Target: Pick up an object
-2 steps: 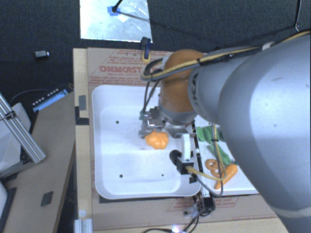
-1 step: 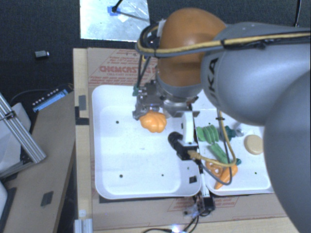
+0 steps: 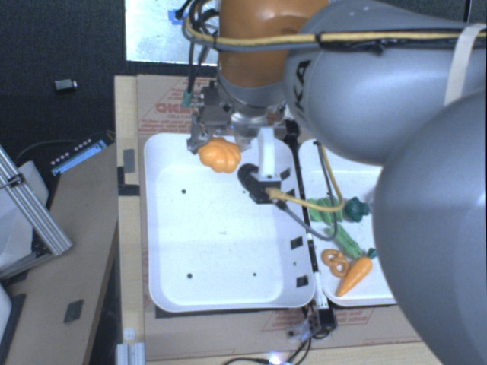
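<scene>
Camera view, looking down from my remote seat:

Arm: the big grey arm (image 3: pixel 396 105) comes in from the right and covers a lot of the right bin (image 3: pixel 358 299). Orange band sits right above the wrist.

Gripper: the gripper (image 3: pixel 215 137) hangs over the far edge of the left bin (image 3: pixel 213 280), near its back wall.

Fingers: honestly can't tell. The wrist body hides most of them, so I won't call them wide or narrow.

Orange lump: a small round orange thing, kind of a mini pumpkin (image 3: pixel 220 156), sits right under the gripper and touches the dark metal of it. Whether it's pinched or just lying against the tip, I can't say.

Which way it lies: from the gripper tip the pumpkin is just toward the near side and a hair right. It's round, so no long axis to line up with.

My guess: if it isn't gripped, the next move is a straight drop and close, no real sideways travel needed.

Counts, left bin: one pumpkin, plus a dark hose end (image 3: pixel 255 185) dangling over it.

Counts, right bin: one carrot (image 3: pixel 354 275), one pretzel (image 3: pixel 333 259), and green veggie bits (image 3: pixel 335 215) I can't count cleanly, maybe two.

Bins: two, side by side, touching.
</scene>
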`<state>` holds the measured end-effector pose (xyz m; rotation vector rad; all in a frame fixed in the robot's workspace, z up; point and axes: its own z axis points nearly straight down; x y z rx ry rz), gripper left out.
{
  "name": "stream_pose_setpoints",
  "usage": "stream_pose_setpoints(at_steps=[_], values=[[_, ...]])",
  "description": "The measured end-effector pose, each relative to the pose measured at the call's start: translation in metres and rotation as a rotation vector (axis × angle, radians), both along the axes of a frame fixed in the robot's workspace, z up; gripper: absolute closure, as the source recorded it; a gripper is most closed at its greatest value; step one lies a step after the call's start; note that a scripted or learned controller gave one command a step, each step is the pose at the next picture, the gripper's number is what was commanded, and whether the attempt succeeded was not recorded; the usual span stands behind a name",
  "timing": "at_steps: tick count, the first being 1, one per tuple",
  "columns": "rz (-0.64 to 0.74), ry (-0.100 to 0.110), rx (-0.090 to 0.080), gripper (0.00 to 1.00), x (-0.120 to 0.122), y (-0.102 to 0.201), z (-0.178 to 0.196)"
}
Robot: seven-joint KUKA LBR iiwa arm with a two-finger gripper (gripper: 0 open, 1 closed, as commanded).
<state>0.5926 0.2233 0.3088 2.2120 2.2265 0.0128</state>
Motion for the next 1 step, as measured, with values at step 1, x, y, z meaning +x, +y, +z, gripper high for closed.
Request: stream_pose_setpoints(at_steps=[1], values=[[-0.014, 0.006, -0.008, 1.00, 0.0276, -0.0964, -0.0090]])
